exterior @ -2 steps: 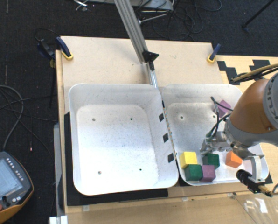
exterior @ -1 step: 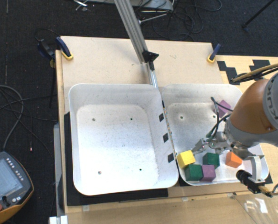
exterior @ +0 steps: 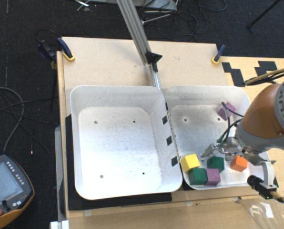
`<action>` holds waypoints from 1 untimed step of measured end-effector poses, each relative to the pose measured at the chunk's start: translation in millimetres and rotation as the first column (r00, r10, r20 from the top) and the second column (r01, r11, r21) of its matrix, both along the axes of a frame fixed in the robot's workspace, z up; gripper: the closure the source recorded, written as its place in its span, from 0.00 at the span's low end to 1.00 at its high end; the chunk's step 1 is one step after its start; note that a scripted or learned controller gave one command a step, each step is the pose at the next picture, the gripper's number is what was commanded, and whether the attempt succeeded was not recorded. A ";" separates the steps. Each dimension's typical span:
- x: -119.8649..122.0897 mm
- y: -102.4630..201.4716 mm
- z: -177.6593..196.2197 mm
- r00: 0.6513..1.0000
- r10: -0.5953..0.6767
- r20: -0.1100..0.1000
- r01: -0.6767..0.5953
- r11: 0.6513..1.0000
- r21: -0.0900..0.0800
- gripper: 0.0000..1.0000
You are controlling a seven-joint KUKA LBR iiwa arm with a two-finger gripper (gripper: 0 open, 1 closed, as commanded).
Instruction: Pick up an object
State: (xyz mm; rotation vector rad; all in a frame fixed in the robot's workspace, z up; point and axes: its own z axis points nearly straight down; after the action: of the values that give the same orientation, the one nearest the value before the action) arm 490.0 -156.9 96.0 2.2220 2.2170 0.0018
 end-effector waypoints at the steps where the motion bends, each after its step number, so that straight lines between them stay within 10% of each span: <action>1: 1.0 0.7 10.6 1.000 0.002 0.003 -0.002 1.000 -0.001 1.00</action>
State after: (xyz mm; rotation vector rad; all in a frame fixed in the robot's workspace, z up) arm 491.0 -156.2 106.6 2.2178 2.2171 0.0038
